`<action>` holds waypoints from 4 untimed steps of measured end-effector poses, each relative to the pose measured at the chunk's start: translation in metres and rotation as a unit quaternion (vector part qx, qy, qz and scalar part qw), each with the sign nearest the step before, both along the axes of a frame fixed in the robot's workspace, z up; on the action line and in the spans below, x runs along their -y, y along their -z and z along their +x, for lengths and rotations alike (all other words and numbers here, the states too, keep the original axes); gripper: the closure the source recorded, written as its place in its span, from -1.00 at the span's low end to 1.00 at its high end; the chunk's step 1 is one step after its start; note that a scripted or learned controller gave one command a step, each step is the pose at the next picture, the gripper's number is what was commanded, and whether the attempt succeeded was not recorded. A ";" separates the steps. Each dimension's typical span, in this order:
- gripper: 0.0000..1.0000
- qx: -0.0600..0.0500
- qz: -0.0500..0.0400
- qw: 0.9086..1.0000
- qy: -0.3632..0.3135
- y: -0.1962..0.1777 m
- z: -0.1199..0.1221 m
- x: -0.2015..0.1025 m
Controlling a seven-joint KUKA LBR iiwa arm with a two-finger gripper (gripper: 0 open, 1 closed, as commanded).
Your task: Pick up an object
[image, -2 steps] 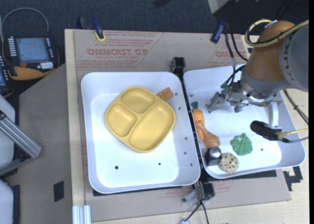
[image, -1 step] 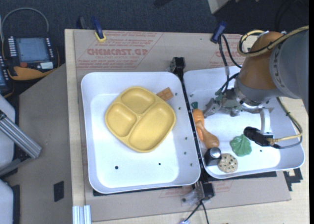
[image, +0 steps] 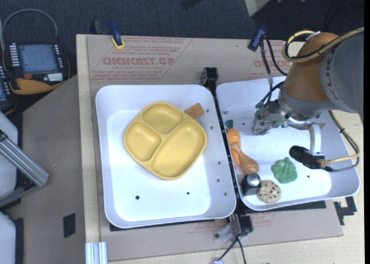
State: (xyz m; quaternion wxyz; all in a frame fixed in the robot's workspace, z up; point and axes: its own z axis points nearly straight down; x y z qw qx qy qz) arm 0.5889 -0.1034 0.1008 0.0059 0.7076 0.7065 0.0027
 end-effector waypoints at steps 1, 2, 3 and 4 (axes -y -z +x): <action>1.00 -0.003 0.001 1.000 -0.001 -0.043 0.002 0.000; 1.00 -0.003 0.001 1.000 -0.001 -0.087 0.005 -0.002; 1.00 -0.002 0.001 1.000 -0.002 -0.145 0.001 -0.010; 1.00 -0.007 0.003 1.000 -0.003 -0.152 -0.014 -0.061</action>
